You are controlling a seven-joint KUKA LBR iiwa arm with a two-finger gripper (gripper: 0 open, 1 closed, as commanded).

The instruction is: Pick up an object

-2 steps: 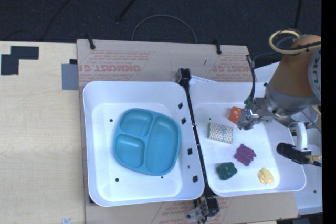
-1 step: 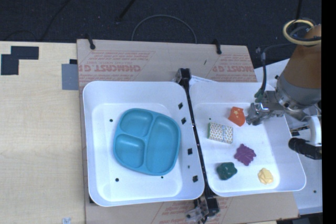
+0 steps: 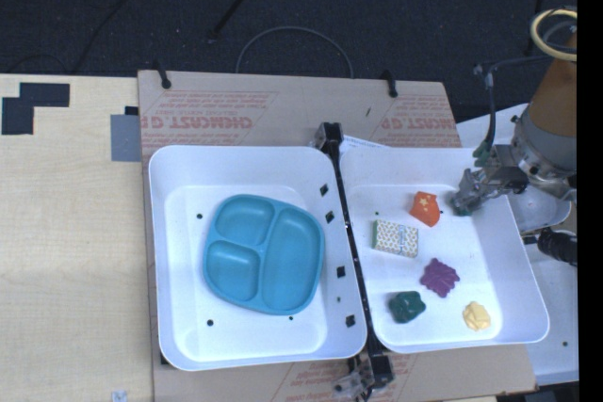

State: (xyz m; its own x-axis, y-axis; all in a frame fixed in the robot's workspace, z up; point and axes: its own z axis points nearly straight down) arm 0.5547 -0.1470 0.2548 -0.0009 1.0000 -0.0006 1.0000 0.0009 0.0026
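The right bin (image 3: 513, 231) holds several small objects: an orange block (image 3: 426, 208), a pale patterned box (image 3: 395, 238), a purple toy (image 3: 439, 277), a dark green piece (image 3: 407, 306) and a yellow piece (image 3: 477, 316). My gripper (image 3: 464, 201) hangs over the bin's far right part, just right of the orange block and apart from it. Nothing shows between its fingers.
The left bin (image 3: 174, 202) holds a blue divided plate (image 3: 264, 252). A black divider (image 3: 344, 240) runs between the bins. Cardboard (image 3: 283, 113) lies behind them. The arm with its orange band (image 3: 556, 99) comes in from the right.
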